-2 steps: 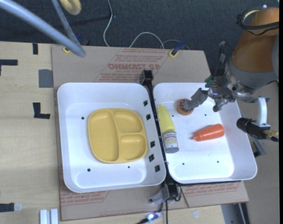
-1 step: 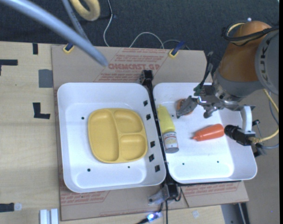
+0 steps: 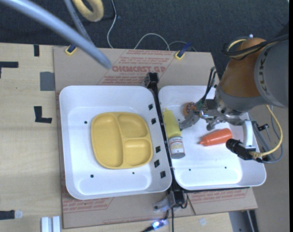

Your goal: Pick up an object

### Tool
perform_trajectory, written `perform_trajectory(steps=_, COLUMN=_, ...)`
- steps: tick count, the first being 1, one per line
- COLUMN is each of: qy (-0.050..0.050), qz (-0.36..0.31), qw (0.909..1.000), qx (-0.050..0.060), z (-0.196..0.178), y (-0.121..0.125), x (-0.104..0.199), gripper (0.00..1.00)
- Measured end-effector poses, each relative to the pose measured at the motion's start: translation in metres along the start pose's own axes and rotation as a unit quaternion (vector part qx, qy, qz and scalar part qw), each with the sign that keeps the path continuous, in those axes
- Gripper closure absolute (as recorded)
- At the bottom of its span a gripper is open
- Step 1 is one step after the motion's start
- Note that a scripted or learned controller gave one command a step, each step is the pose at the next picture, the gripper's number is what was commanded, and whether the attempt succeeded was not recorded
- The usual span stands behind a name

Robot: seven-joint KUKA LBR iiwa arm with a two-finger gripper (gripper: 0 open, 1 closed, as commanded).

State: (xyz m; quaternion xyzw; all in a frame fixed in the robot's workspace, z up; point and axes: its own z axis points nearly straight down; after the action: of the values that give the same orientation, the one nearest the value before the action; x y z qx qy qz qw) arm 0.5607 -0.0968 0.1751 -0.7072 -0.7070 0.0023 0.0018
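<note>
In the right bin (image 3: 218, 178) lie a yellow bottle (image 3: 170, 124) with a labelled white end along the left wall, an orange carrot (image 3: 215, 137) near the middle, and a small brown-orange object (image 3: 189, 108) further back. My gripper (image 3: 199, 122) hangs low over this bin, below the grey and orange wrist. It sits between the bottle and the carrot, just in front of the small object. Its fingers stand apart, one reaching left toward the bottle, the other just above the carrot's upper edge. Nothing shows between them.
The left bin (image 3: 74, 129) holds a yellow divided plate (image 3: 121, 140). A black divider (image 3: 158, 124) runs between the two bins. A black cable connector (image 3: 238, 149) hangs beside the carrot's right end. A grey pole (image 3: 64, 25) crosses the upper left.
</note>
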Motion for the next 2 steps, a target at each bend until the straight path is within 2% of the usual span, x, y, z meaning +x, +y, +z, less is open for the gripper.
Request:
perform_trajectory(steps=1, qy=0.001, qz=0.0, qw=1.0, qx=0.001, z=0.065, y=0.0, x=0.0, gripper=0.0)
perform_trajectory(steps=2, qy=0.001, qz=-0.002, qw=1.0, qx=-0.001, z=0.051, y=0.001, x=0.002, gripper=1.0)
